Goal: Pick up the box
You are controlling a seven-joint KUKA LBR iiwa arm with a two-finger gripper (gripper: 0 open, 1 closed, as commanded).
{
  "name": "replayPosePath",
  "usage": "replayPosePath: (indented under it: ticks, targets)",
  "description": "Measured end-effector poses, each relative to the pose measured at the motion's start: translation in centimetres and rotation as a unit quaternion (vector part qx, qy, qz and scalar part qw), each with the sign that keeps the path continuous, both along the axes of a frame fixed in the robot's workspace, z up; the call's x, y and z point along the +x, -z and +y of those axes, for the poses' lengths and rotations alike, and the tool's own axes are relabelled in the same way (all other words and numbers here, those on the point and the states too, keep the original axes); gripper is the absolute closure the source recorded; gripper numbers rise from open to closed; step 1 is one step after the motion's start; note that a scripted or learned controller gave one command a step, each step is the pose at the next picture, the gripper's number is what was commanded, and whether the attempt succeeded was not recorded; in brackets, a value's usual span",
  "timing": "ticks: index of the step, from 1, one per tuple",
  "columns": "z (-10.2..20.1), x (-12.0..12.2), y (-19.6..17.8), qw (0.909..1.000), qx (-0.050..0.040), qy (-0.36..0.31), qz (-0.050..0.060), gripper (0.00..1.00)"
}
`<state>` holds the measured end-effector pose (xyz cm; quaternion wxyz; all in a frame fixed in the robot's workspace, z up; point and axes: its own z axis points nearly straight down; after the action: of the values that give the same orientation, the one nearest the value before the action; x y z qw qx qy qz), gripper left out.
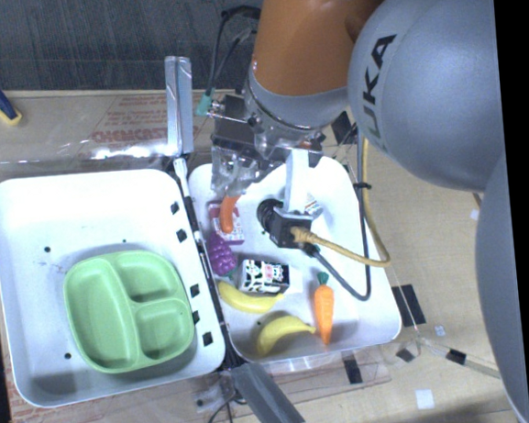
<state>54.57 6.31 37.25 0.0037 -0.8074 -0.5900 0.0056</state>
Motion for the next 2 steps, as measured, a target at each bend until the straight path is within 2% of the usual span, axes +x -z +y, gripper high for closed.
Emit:
replayPosePath:
  ticks: [1,2]
  targets:
    - [-1.2,-0.7,4.2,0.9740,-0.0020,0.226,-0.003,1.00]
    - [-2.2,4.6,14.1,0.9624,-0.0030,0.272,-0.002,1.00]
